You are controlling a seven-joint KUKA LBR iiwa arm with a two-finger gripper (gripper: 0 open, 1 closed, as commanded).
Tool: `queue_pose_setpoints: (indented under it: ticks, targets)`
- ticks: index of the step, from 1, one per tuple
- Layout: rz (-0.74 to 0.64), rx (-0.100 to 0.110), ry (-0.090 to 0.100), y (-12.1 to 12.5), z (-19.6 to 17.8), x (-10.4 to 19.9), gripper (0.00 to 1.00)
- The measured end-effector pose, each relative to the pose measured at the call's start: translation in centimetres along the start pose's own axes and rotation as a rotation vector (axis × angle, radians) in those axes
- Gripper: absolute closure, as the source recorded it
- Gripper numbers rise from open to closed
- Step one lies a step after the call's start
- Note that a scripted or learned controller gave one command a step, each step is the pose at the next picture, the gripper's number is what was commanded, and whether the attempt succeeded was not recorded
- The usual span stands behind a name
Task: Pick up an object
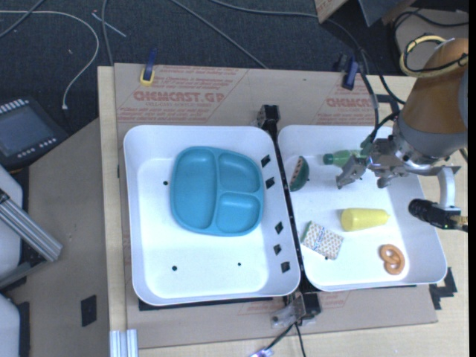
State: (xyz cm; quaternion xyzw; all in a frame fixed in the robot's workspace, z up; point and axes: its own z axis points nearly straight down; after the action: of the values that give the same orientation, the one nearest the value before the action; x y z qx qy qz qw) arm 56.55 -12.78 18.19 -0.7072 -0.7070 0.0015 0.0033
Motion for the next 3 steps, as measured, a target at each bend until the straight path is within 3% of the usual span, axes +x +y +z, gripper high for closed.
queue_pose_setpoints:
  ticks: [1,2,3]
  targets:
    - [0.000,-0.002,-0.001,0.4,4.3,0.0,0.00]
    - [0.000,-0.007,-0.001,0.5,2.9,0.0,1.00]
    - [-0.001,-0.012,-0.003,0.4,-3.4,-0.3,1.00]
